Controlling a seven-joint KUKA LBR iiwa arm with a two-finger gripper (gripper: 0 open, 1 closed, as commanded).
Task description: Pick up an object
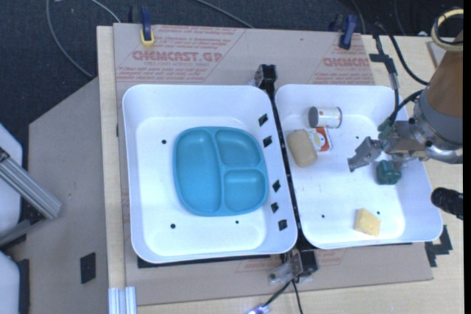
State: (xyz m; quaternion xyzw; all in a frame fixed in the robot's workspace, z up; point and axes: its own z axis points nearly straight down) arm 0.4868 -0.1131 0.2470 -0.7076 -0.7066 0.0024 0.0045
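In the right bin (pixel 331 228) lie several small things: a pale cylinder-shaped can (pixel 326 116) on its side, an orange and white packet (pixel 322 138) just below it, a tan rounded lump (pixel 302 148), a yellow block (pixel 368 221) near the front, and a teal object (pixel 388 173) by the right wall. My gripper (pixel 374 158) hangs low over the bin's right side, directly beside and partly above the teal object. Whether it touches that object cannot be made out.
The left bin (pixel 147 217) holds a blue divided plate (pixel 220 170). A black clip strip (pixel 274 158) runs between the bins. The arm's grey and orange body (pixel 445 106) covers the right bin's right edge. Cables trail behind the bench.
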